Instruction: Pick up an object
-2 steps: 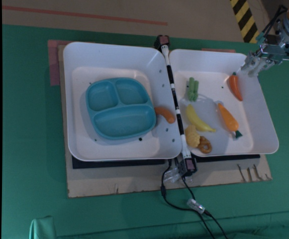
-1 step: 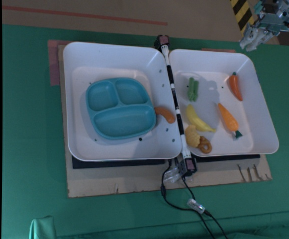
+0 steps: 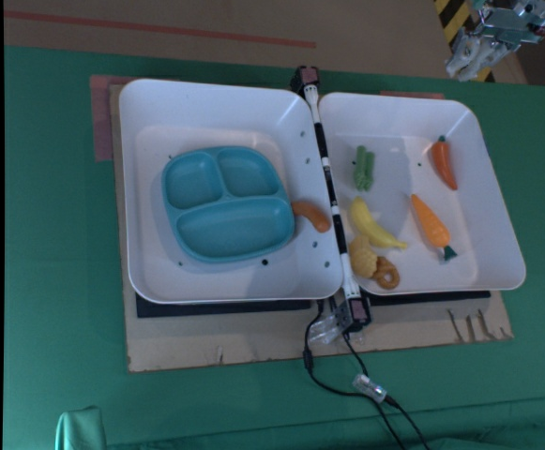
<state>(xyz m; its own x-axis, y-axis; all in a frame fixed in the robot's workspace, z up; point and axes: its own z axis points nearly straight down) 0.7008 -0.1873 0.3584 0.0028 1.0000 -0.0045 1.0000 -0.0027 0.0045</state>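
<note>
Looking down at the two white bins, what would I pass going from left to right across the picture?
Blue divided plate → orange sausage-shaped toy → green bean pods → banana → the lower carrot → the upper carrot → the gripper above the far right corner.

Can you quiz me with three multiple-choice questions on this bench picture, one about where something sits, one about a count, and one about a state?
1. Where does the blue divided plate lie?
A. in the left bin
B. in the right bin
C. on the green cloth

2. How many toy carrots lie in the right bin?
A. none
B. two
C. four

3. Where is the gripper now?
A. down among the toys
B. pressing on the plate
C. up past the bins' far right corner, off the toys

Answers: 1 A, the plate rests inside the left bin. 2 B, one carrot near the far side and another carrot below it. 3 C, it hangs above the cloth beyond the bin's corner.
</note>
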